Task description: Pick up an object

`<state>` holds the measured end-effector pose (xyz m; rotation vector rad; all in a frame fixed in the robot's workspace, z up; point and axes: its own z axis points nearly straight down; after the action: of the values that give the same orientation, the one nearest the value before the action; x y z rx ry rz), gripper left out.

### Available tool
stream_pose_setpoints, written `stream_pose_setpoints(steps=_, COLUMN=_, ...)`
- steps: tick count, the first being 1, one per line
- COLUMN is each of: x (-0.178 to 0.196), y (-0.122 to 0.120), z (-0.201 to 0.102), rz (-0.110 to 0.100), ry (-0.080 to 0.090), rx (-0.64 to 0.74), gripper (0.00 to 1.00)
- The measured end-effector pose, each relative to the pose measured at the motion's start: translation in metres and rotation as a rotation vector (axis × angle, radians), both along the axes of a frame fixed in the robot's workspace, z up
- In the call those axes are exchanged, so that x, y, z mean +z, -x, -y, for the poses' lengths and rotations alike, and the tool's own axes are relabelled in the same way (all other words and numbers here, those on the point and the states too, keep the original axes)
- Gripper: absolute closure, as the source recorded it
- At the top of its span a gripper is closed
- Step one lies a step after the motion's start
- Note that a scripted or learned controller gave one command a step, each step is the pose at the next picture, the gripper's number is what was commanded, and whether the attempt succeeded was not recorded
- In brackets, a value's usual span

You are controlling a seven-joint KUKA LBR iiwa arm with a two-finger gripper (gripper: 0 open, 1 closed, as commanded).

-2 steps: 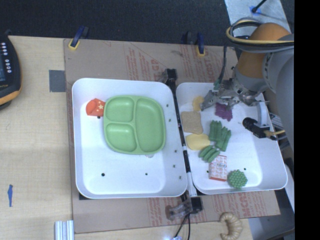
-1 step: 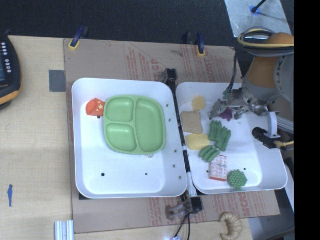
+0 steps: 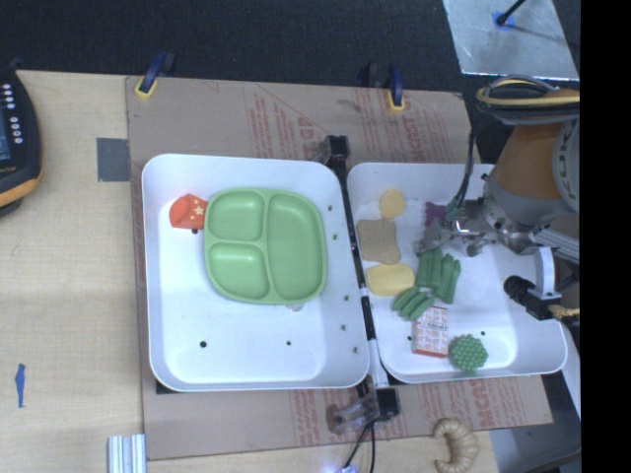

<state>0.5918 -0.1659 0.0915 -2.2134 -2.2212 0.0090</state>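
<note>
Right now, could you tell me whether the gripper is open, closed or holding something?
Gripper: cannot be told; it sits low in the right bin just above the green beans.

Two white bins (image 3: 177,363) are seen on a brown cardboard sheet (image 3: 256,116). In the left bin a light green divided plate (image 3: 266,244) is seen, and a red piece with a yellow star (image 3: 187,211) at its left. In the right bin, pale yellow pieces (image 3: 390,279), a tan piece (image 3: 378,239), dark green vegetables (image 3: 430,284) and a green knobbly ball (image 3: 467,352) are seen. The arm (image 3: 527,156) is coloured grey with an orange band.
</note>
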Motion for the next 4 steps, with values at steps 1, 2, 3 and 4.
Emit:
stream_pose_setpoints(steps=1, x=0.001, y=-0.045, z=-0.017, rz=0.010, ry=0.001, rx=0.004, gripper=0.00)
stream_pose_setpoints(steps=2, x=0.001, y=-0.065, z=0.049, rz=0.009, ry=0.003, rx=-0.004, gripper=0.00)
stream_pose_setpoints(steps=3, x=0.000, y=-0.065, z=-0.005, rz=0.003, ry=-0.001, rx=0.005, gripper=0.00)
stream_pose_setpoints(steps=4, x=0.001, y=-0.065, z=0.026, rz=0.008, ry=0.002, rx=-0.002, gripper=0.00)
